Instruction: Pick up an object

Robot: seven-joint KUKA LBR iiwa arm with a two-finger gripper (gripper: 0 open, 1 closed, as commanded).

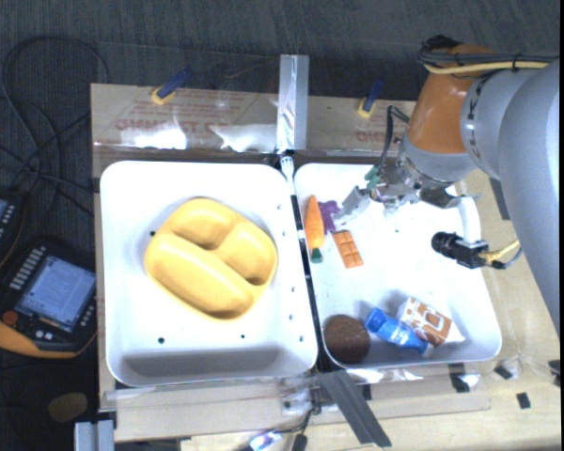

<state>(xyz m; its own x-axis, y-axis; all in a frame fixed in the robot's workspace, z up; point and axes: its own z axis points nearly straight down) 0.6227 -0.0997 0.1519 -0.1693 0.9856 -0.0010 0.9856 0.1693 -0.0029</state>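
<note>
My gripper (362, 198) hangs low over the back left part of the right bin (479, 280), below the orange wrist band. Its tip is just right of a small purple object (326, 214) and above an orange ridged block (347, 248). An orange carrot (313, 224) lies along the bin's left wall. At the bin's front sit a brown round object (346, 337), a blue bottle (393, 332) and a small brown-and-white carton (427, 319). I see nothing held in the gripper.
A large yellow bread-shaped object (210, 256) lies in the left bin (132, 346). A black fitting with a yellow cable (462, 248) hangs over the right bin's right side. The grey arm (531, 148) covers the right edge of the bench.
</note>
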